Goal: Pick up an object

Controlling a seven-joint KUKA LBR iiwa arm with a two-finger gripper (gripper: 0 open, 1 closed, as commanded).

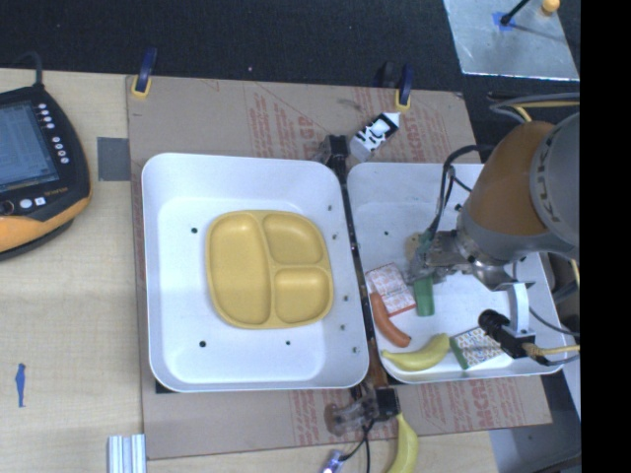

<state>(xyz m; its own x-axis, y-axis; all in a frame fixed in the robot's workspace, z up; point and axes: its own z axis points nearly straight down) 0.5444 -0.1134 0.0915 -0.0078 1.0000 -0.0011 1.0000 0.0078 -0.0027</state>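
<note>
Green block point(424, 298) lies in right bin point(394, 190), right-centre of frame, directly under claw point(428, 260); claw state cannot be told. Just left: red-and-white card point(390, 290), orange carrot point(388, 323). Lower: yellow banana point(418, 354), small printed box point(474, 347). Left bin point(168, 274) holds yellow divided plate point(268, 268).

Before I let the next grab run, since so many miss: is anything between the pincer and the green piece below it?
Nothing visible. The pincer hangs right over the green piece in the right bin. A red-and-white card lies close at its left and an orange carrot beyond that, both beside it, not over it.
</note>
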